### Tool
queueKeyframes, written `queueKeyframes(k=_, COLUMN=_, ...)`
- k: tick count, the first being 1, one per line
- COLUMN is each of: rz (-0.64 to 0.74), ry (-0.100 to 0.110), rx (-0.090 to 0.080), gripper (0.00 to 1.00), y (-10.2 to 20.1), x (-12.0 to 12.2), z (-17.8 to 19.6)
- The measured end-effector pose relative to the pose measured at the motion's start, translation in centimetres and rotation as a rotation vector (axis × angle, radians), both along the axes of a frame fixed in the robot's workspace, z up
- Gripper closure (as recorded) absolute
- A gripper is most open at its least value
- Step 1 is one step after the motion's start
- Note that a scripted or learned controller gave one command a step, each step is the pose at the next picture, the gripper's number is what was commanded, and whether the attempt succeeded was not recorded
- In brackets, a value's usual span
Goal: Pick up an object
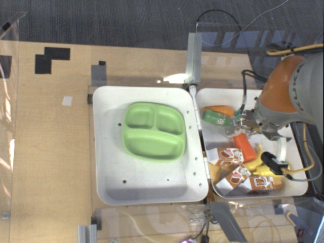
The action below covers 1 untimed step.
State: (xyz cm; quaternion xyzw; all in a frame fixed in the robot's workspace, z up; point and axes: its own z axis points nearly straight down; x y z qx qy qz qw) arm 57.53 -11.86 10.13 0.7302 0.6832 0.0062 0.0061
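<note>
Camera view looks down on two white bins: the left bin carries a green divided tray, and the right bin has the gripper low among its objects. Just beside the gripper lies an orange block, with a green packet near it and brown cartons below. Whether the claw is apart or together, I cannot tell.

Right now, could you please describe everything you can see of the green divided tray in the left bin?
The light green divided plastic tray is a rounded rectangle with three compartments: two smaller ones at the far side and one long one nearer the camera. It looks smooth and matte. It lies flat, right side up, about mid-floor in the left shallow white bin, clear of the walls.
</note>
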Motion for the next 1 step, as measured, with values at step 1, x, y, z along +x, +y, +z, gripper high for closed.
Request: queueKeyframes(k=1, rz=0.2, ry=0.011, rx=-0.003, gripper=1.0, y=5.56, x=4.57, z=9.28)
